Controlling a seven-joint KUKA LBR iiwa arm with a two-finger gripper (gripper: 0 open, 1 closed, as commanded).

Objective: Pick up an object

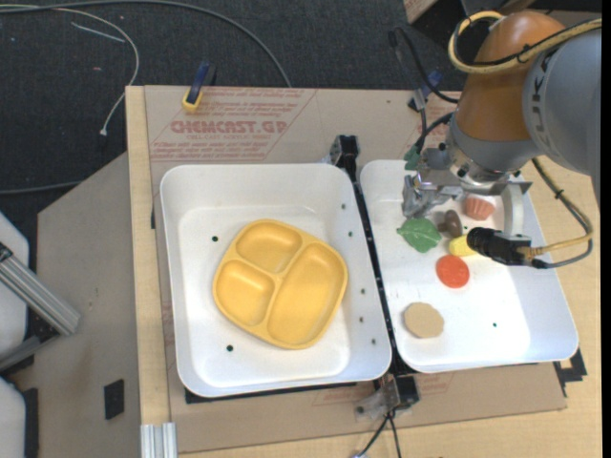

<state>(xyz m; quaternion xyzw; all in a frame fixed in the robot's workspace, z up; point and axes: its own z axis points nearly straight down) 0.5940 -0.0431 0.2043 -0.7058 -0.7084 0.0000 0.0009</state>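
Nearest to me, a tan round disc (423, 320) is lying flat on the floor of the right bin (535, 337), towards its front edge. Just behind it an orange-red round piece (452, 271) is sitting, and behind that a small yellow piece (461, 246). Further back and to the left, a green leafy piece (418, 233) is resting close to the bin's left wall, with a small brown lump (450, 223) just beside it on the right. A pinkish-orange piece (476, 205) is showing at the back, partly hidden under the wrist.

The grey arm (506, 74) is reaching in from the right, and its gripper (417, 196) is hanging over the back left part of the right bin, right above the green leafy piece. From where I am standing I cannot tell whether the gripper is open or closed, and I am not seeing any of the pieces caught in it; they are all lying on the bin floor.

Over in the left bin (191, 351), a yellow plate (280, 282) with three compartments is lying near the middle, turned at a slant. Both bins are sitting on a cardboard sheet (239, 122), and a blue clip (199, 85) is gripping its far edge.
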